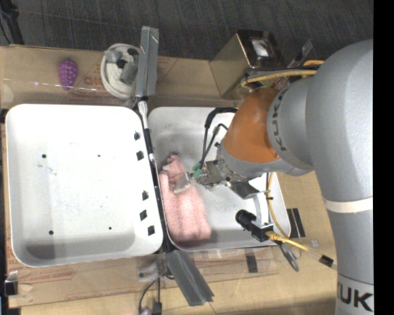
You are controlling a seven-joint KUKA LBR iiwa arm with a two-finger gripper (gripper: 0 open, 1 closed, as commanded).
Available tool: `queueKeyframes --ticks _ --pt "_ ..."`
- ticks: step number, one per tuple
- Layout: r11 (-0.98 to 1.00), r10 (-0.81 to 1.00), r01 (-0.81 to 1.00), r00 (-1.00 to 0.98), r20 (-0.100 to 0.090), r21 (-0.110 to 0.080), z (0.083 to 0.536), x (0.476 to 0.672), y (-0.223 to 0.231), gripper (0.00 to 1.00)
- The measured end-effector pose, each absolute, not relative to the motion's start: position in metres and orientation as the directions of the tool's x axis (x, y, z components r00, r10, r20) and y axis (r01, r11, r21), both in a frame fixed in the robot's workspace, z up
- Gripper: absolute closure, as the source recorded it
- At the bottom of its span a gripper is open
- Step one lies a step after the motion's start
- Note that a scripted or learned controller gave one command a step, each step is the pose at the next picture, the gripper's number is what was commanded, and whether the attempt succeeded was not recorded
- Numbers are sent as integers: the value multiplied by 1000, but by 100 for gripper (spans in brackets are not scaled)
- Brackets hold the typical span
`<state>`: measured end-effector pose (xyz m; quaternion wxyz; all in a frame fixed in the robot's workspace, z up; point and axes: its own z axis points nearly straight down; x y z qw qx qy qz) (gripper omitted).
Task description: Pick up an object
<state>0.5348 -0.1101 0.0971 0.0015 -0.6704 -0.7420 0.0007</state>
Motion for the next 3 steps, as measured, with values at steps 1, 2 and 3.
queueKeyframes --ticks 1,2,3 --pt "50 999 999 -50 0 -3 92 579 -92 0" --pt "54 999 999 -54 0 -6 101 579 -93 100" --pt "207 978 978 -207 1 -3 192 625 -67 100"
